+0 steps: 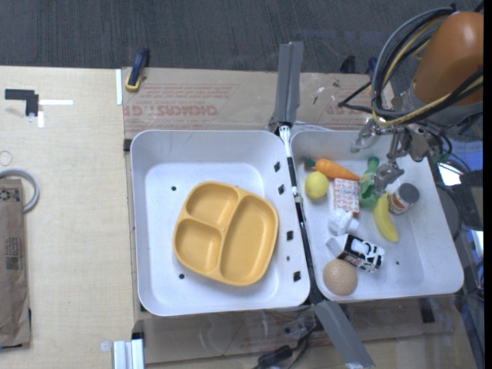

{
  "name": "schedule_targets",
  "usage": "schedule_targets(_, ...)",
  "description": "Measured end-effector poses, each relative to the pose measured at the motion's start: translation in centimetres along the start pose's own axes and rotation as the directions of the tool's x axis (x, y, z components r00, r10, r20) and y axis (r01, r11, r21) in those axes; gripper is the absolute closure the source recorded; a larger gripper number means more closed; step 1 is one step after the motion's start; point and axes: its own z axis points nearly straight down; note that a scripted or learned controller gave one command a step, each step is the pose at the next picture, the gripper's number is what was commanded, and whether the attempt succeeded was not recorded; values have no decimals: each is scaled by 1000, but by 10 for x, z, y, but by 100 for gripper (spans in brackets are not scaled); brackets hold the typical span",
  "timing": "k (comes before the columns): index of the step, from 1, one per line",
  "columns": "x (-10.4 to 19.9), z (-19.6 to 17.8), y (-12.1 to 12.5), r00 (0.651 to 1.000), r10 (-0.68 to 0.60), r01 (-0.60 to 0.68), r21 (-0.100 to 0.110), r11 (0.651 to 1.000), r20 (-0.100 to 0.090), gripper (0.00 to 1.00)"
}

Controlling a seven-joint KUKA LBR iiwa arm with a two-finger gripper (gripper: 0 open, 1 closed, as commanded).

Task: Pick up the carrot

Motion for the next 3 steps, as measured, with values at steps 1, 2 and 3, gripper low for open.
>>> schedule_targets(1, 15, -35, 18, 993, 117, -117, 0, 993, -1, 0)
schedule_targets(2, 41, -1, 21, 987, -160, 160, -1, 987, -2, 0)
schedule_targets(3, 43, -79, 14, 786, -619, 619, -2, 786, 1, 0)
